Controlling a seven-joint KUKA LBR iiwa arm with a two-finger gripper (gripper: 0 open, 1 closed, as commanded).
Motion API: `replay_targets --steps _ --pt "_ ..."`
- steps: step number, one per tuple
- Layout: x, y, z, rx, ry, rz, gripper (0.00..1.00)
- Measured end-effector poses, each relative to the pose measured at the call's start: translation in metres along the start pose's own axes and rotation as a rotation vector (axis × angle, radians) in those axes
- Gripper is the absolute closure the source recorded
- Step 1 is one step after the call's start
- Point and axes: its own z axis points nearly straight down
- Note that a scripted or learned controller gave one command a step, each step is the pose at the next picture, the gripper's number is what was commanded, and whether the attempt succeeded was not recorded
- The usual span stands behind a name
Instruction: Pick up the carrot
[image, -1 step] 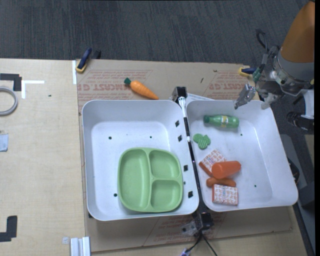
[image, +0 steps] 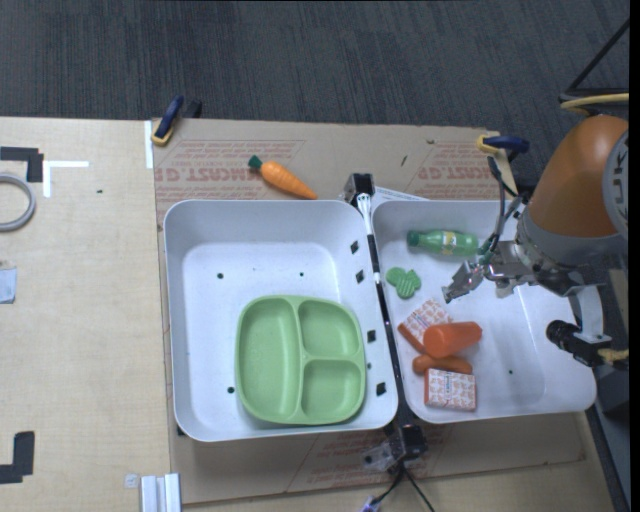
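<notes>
White left bin (image: 190, 300): green plate (image: 300, 358). Carrot (image: 283, 177) outside, behind bins.

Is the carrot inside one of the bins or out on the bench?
Out. The carrot lies on the cardboard behind the left bin, beyond its back rim, apart from the pincer over the right bin.

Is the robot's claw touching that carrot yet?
Apart. In the camera view the gripper hangs over the right bin, while the carrot lies outside both bins on the cardboard behind the left bin, well clear.
</notes>
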Motion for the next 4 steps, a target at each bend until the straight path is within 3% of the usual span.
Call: replay_targets --steps 1,2,3,4 --pt "0.091 -0.041 -0.038 0.001 0.001 0.174 0.0" --pt "0.128 -0.067 -0.038 0.0 0.0 0.078 0.0" --pt "0.128 -0.066 -0.048 -0.003 0.0 0.079 1.0" --pt "0.128 -0.066 -0.048 -0.002 0.0 0.079 0.0"
